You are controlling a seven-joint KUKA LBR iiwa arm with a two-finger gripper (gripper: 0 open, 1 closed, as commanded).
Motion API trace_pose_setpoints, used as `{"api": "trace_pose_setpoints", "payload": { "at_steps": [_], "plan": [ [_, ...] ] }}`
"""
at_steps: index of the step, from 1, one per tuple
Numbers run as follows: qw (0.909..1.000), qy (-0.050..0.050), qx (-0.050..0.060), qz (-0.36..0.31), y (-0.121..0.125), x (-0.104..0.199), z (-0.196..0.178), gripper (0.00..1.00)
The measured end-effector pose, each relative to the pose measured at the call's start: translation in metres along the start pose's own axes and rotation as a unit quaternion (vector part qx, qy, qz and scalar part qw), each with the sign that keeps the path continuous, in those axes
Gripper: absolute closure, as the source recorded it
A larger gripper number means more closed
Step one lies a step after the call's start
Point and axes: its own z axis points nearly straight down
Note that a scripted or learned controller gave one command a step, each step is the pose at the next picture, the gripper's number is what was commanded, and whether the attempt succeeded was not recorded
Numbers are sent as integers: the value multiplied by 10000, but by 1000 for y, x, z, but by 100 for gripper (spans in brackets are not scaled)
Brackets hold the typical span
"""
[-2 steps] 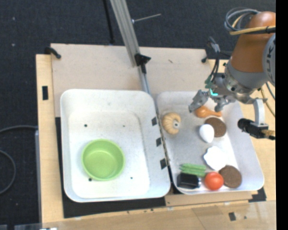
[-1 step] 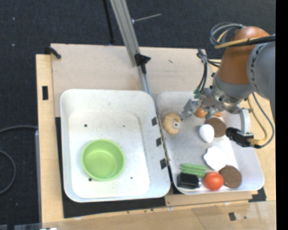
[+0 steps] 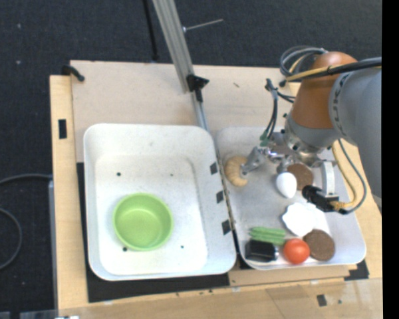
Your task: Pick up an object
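The gripper [image 3: 261,159] hangs over the right bin [image 3: 349,258], grip state unclear; the tan round object [image 3: 235,171] just left may roll off against the wall

Two bins sit side by side on the surface [image 3: 130,95]. The left bin [image 3: 106,145] holds a bowl [image 3: 142,221] at lower centre. The right bin [image 3: 243,141] holds a potato [image 3: 235,171] at its left, an egg [image 3: 286,184] mid-frame right, and a tomato [image 3: 296,250] at lower right.
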Motion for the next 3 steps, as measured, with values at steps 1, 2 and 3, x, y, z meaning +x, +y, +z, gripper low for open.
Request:
{"api": "trace_pose_setpoints", "payload": {
  "at_steps": [1,2,3],
  "plan": [
    [10000,-7,-28,12,1,-2,42,0],
    [10000,-5,-43,33,1,-3,30,100],
    [10000,3,-52,-11,1,4,-31,100]
  ]
}}
